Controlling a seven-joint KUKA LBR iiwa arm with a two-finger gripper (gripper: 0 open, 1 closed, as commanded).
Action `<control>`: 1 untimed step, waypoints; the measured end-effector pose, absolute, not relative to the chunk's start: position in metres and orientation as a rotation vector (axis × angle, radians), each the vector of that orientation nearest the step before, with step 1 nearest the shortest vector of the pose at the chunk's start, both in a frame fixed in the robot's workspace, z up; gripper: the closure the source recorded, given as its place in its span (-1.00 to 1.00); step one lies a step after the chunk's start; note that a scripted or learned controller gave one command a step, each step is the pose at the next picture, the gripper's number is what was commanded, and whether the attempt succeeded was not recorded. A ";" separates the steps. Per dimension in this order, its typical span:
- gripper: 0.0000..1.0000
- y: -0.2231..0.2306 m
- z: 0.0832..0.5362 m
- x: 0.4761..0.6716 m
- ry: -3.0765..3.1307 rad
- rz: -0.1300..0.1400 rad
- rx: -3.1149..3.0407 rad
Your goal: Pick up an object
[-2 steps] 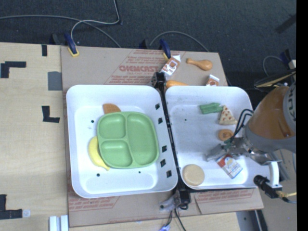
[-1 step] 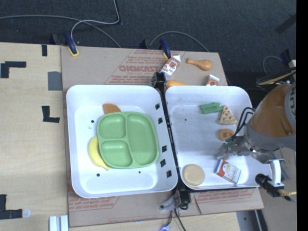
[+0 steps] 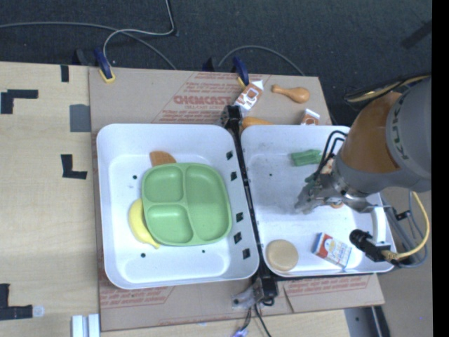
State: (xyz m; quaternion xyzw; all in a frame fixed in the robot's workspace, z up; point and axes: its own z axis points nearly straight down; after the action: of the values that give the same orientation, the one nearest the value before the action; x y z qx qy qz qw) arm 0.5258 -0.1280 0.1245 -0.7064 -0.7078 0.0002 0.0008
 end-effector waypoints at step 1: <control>1.00 -0.180 0.193 0.543 -2.222 0.002 -2.222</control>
State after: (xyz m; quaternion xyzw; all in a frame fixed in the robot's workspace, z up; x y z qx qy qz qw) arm 0.5432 -0.1804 0.1933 -0.7072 -0.7070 0.0006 -0.0006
